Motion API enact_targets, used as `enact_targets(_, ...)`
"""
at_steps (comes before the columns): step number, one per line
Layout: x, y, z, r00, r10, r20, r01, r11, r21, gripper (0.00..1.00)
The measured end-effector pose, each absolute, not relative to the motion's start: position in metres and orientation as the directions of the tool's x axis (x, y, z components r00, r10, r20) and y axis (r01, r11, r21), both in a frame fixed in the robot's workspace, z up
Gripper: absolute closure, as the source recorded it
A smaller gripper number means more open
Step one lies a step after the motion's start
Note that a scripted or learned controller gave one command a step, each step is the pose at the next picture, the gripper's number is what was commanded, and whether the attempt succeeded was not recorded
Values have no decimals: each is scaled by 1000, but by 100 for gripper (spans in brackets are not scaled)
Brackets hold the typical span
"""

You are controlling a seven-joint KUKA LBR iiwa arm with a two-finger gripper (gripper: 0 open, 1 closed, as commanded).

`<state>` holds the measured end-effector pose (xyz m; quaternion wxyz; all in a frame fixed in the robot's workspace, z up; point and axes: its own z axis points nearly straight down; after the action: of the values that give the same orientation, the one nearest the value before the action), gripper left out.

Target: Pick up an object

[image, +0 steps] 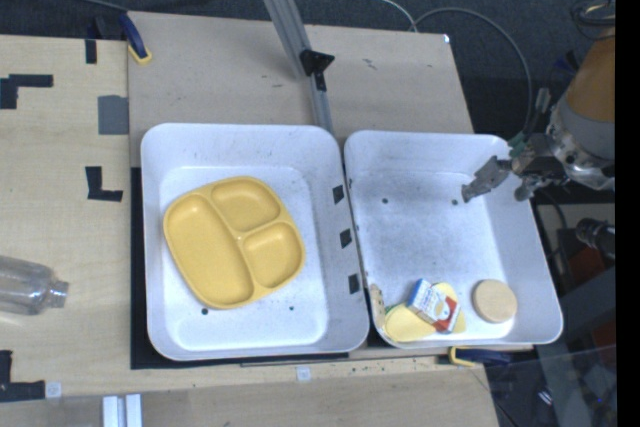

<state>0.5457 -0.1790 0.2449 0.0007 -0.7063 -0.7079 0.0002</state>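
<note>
From my end the gripper (487,179) hangs over the right bin (420,155), near its far right rim, and I honestly can't tell how the claw is set. The objects sit along that bin's near edge: a tan round disc (494,301), a small carton (433,303) and a yellow piece (402,323).
</note>
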Motion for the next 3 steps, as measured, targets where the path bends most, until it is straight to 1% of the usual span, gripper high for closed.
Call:
enact_targets(1,595,-124,157,-6,1000,2,1000,6,-8,0)
enact_targets(2,613,-106,85,-3,1000,-2,1000,3,-2,0)
enact_targets(3,517,-119,97,3,1000,0,1000,-3,-8,0)
